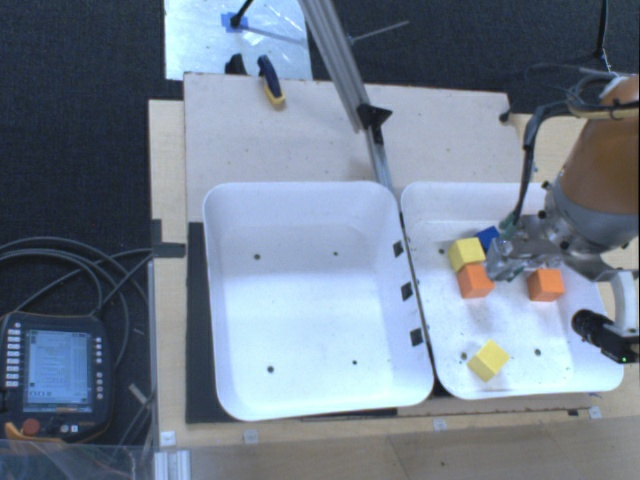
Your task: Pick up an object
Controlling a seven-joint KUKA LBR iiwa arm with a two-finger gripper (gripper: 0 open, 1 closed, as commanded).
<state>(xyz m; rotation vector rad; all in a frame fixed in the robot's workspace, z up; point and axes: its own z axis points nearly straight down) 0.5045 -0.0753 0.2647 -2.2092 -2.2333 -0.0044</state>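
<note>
Pendant: lying at the lower left off the bench, a grey teach pendant (52, 373) is showing a lit screen, with dark cables (75, 268) looping above it.

Left bin: sitting white and shallow, the left bin (310, 308) is showing only small dark dots on its floor.

Right bin: sitting beside it, the right bin (520, 368) is holding the blocks.

Blocks: one yellow block (489, 360) is lying alone near the bin's front; a second yellow block (465, 253), a blue block (488, 238) and an orange block (475, 281) are clustering together in the middle; another orange block (545, 284) is sitting just right of them.

Arm: reaching in from the right, the grey arm with its orange band (605, 168) is leaning down over the right bin.

Gripper: hanging low over the cluster, the gripper (510, 265) is sitting between the two orange blocks, just beside the blue one; whether it is spread or pressed together cannot be told from above, and no block is visibly sitting between its fingers.

Bench top: a blue and yellow clamp (270, 80) is resting at the far edge, and a silver pole (335, 43) is slanting across.
</note>
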